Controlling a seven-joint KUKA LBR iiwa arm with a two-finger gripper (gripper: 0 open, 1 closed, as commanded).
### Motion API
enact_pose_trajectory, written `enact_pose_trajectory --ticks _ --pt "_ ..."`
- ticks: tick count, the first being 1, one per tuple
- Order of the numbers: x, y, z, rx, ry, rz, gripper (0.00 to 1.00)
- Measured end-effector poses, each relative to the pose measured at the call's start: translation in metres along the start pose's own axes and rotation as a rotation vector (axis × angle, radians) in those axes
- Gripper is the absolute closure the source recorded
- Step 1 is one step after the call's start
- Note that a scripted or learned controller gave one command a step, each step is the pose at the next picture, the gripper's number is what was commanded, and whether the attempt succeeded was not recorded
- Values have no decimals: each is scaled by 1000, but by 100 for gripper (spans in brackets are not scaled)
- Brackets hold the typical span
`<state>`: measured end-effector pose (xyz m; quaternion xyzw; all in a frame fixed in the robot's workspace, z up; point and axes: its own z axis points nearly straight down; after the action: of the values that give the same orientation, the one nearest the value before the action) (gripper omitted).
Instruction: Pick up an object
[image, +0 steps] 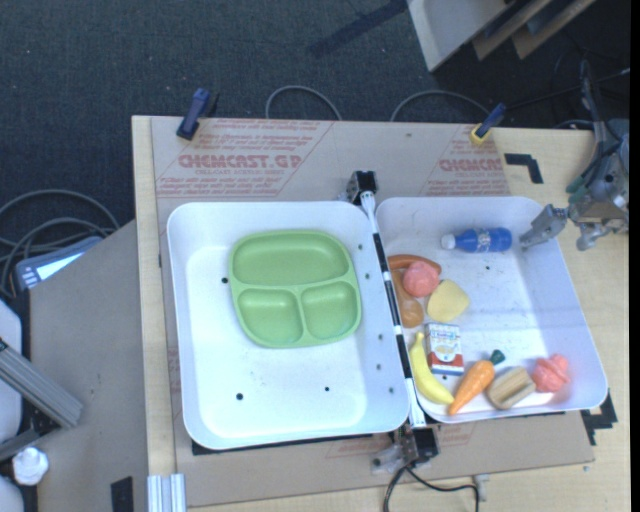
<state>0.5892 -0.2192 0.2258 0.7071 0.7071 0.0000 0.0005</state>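
Note:
The right bin (560, 290) holds several toy foods. A blue bottle (479, 240) lies on its side near the far wall. Along the left wall sit a pink-red piece (420, 277), a yellow piece (447, 300), a small carton (444, 349) and a banana (426, 377). At the near wall lie a carrot (471, 384), a bread roll (510, 386) and a pink piece (550, 373). My gripper (563, 230) hangs over the bin's far right corner, to the right of the bottle, open, with nothing between its fingers (540, 227).
The left bin (200, 380) holds a green divided plate (295, 287). A black divider clamp (364, 185) sits between the bins at the back. Cables loop behind the bench, and blue and yellow clips (195, 110) hold its far edge.

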Motion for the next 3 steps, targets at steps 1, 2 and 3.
enact_pose_trajectory --ticks 1,2,3 --pt "96 -16 121 2 2 -1 0" --pt "114 34 141 1 1 -1 0" --pt "119 67 145 57 7 -3 0"
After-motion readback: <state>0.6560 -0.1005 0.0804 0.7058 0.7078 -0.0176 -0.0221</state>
